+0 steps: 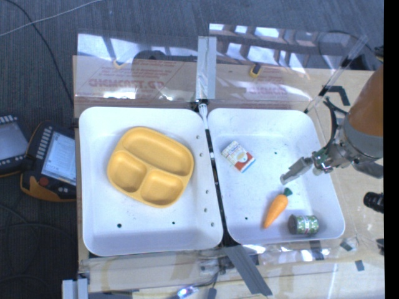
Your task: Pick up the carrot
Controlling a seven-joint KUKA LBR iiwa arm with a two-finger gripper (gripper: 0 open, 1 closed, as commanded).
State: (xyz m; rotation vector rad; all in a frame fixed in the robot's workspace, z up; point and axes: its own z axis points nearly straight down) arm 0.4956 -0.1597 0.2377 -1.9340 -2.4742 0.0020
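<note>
An orange toy carrot [275,210] with a green top lies flat on the floor of the right white bin [262,120], toward that bin's front. It is tilted, its green end pointing up and to the right, its tip pointing toward the front rim. Nothing grips it; it rests free, so the pick-up is judged not yet done.

Just beyond the carrot's green end hangs the claw [293,174], a slim grey piece reaching down and leftward from the arm's wrist [330,158]. It sits near the carrot but apart from it. Whether the claw is wide or narrow cannot be told at this size. Its place above the green end suggests it is lining up to come down on the carrot.

Just right of the carrot, a small green can [303,224] lies on its side near the bin's front right corner. It is close enough that a descending claw could nudge it. Behind and left of the carrot, well apart, lies a small white and red packet [238,156].

Far left of the carrot, in the left white bin [100,226], sits a yellow divided plate [149,166].
</note>
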